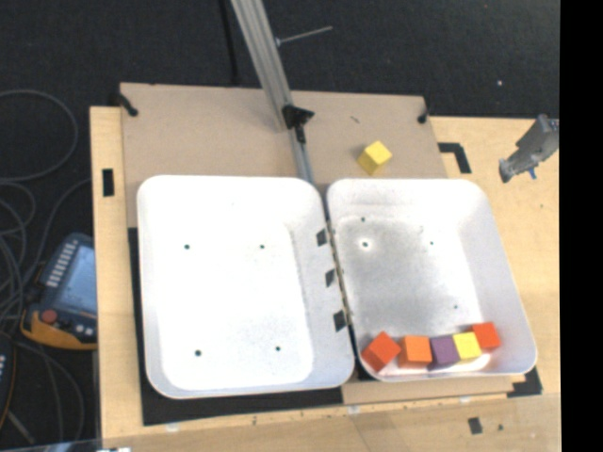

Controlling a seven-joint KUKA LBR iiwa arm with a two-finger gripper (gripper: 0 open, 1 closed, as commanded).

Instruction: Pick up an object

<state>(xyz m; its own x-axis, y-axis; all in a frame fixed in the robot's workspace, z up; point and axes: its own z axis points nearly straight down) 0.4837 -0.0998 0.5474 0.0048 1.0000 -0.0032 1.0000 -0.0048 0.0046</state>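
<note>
Blocks [431,348]: five in a row along the right bin's [490,224] near wall, two orange, purple, yellow, red-orange.
Yellow cube [374,156]: on the board behind both bins.
Gripper [528,151]: probably the grey piece at right edge; jaw state cannot be told.

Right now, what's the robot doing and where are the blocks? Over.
Gripper at the right edge, off the bins. Five blocks lined along right bin's near wall, untouched. Yellow cube out on the board.
</note>
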